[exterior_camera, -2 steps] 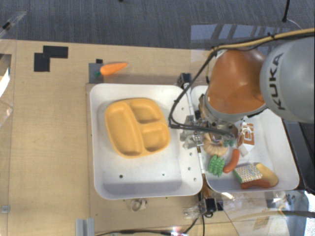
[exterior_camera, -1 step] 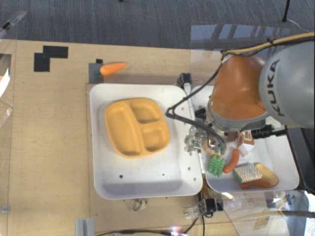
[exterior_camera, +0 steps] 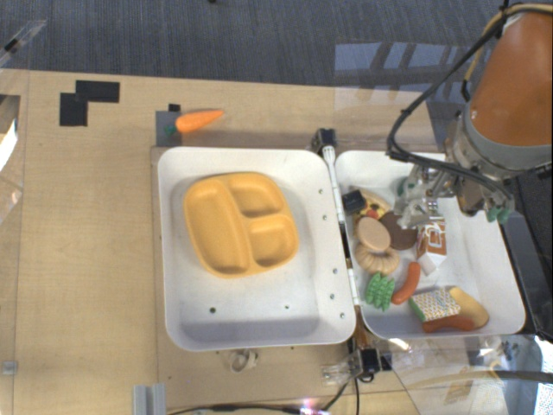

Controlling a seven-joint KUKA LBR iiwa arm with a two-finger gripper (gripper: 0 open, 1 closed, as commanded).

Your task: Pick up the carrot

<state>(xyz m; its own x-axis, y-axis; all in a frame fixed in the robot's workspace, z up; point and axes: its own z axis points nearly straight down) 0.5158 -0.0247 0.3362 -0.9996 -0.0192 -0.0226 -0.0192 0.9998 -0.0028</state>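
The counter [exterior_camera: 95, 258] carries two white bins side by side, and the carrot [exterior_camera: 198, 120] is found in neither: it lies on the bare wood just beyond the far-left corner of the left bin [exterior_camera: 259, 322], well apart from the arm. From the gripper [exterior_camera: 421, 199], which hangs over the cluttered right bin [exterior_camera: 497, 258], the carrot is placed at about ten o'clock, across the whole left bin and its yellow divided plate [exterior_camera: 242, 223]. The carrot's long axis runs nearly three-to-nine, its tip toward three; whether the gripper is spread or closed cannot be told, and nothing is seen held in it.
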